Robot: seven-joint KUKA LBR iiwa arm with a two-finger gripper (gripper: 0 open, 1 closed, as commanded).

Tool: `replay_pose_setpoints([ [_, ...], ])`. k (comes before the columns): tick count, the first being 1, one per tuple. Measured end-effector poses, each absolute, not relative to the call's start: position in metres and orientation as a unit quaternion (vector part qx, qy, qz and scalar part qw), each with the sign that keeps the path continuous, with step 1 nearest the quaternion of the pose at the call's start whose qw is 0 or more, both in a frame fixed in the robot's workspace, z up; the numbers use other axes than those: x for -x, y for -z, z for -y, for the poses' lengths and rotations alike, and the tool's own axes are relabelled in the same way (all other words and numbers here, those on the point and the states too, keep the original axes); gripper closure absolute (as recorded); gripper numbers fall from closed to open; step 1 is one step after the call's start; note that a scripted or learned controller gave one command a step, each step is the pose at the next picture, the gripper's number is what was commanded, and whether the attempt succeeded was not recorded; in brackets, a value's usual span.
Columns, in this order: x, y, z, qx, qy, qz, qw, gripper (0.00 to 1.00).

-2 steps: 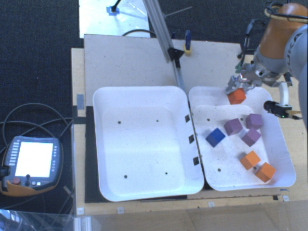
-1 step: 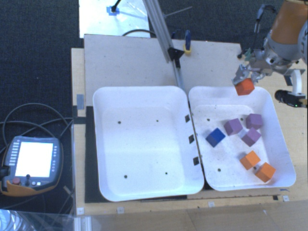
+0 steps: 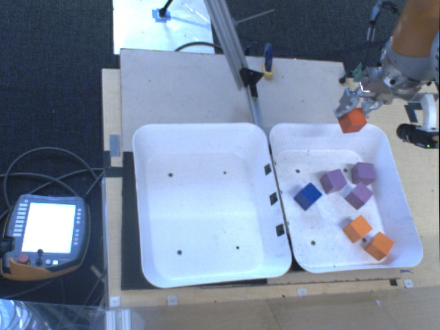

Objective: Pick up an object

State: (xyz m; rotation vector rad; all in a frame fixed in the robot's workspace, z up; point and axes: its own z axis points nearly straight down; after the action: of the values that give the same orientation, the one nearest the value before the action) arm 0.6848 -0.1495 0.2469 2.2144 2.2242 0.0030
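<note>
One orange cube (image 3: pixel 353 121) clamped in end effector (image 3: pixel 355 113), raised over far rim of right bin (image 3: pixel 397 158) | six cubes inside right bin: three purple, one blue cube (image 3: pixel 308 196), two orange | left bin (image 3: pixel 148 150) beside right bin on desk (image 3: pixel 192 81)

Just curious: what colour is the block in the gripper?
Orange block, between the gripper's fingers, camera view.

teach pendant (image 3: pixel 45 237), cables (image 3: pixel 41 160), clamp (image 3: pixel 267 59)
</note>
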Motion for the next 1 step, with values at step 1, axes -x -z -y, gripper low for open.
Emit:
replay_pose_setpoints([
  [1,-0.6848,-0.2491,0.0939,-0.704,-0.0013,-0.711,0.0,1.0],
])
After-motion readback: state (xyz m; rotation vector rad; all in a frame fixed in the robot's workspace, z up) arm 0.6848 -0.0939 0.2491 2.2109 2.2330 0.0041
